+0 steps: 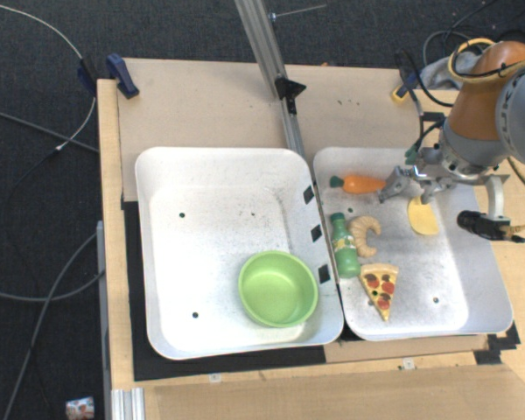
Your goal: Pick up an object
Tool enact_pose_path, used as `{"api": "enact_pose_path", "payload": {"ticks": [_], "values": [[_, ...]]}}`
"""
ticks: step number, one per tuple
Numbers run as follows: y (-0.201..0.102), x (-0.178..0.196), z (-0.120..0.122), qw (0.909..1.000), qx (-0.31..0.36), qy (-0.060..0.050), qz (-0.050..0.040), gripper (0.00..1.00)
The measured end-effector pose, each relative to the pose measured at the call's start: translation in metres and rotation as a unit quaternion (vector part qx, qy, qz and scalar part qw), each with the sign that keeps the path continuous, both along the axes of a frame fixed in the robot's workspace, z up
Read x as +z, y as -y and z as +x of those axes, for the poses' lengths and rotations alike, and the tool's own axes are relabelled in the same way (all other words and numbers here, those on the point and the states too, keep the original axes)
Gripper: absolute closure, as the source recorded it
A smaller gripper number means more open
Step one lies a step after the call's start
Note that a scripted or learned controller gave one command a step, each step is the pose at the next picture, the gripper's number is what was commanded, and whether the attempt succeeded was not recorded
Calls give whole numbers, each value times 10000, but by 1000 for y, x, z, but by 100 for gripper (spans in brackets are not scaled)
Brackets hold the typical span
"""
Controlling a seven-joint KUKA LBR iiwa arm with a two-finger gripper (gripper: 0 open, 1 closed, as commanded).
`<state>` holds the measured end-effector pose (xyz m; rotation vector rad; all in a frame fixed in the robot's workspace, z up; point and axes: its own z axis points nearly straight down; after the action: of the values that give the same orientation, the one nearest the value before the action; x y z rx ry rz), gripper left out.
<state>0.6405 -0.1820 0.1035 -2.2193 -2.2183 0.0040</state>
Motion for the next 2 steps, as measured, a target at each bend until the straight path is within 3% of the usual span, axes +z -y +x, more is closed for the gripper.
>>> {"api": "enact_pose_path", "payload": {"ticks": [1, 2], "values": [[0, -8, 0, 10000, 5, 22, -6, 0], [0, 3, 1, 10000, 7, 35, -9, 100]]}}
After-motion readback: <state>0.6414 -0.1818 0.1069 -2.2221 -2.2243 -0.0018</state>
